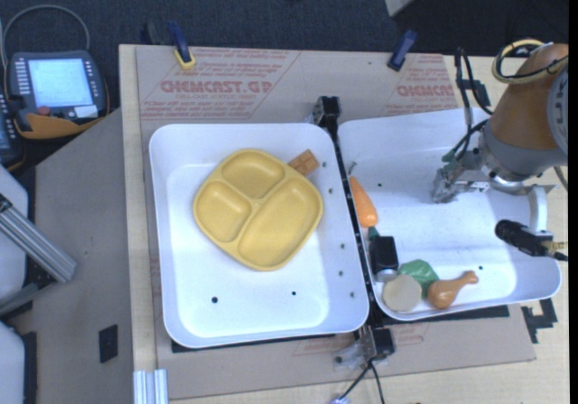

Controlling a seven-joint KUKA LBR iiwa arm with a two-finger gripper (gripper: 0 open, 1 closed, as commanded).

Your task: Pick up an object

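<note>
My gripper (pixel 449 186) hangs over the upper middle of the right bin (pixel 424 147), above bare bin floor with nothing between its fingers. An orange carrot (pixel 363 202) lies at that bin's left wall. A small black block (pixel 384 253) sits below it. At the bin's front edge lie a beige round piece (pixel 403 293), a green piece (pixel 422 272) and a tan drumstick (pixel 450 288). All of these lie left of and nearer the front than the gripper.
The left bin (pixel 181 212) bears a yellow divided plate (pixel 259 208) with a small brown block (pixel 303 162) at its upper right edge. A black object (pixel 524 237) sticks out over the right bin's right side. Cables run along the arm.
</note>
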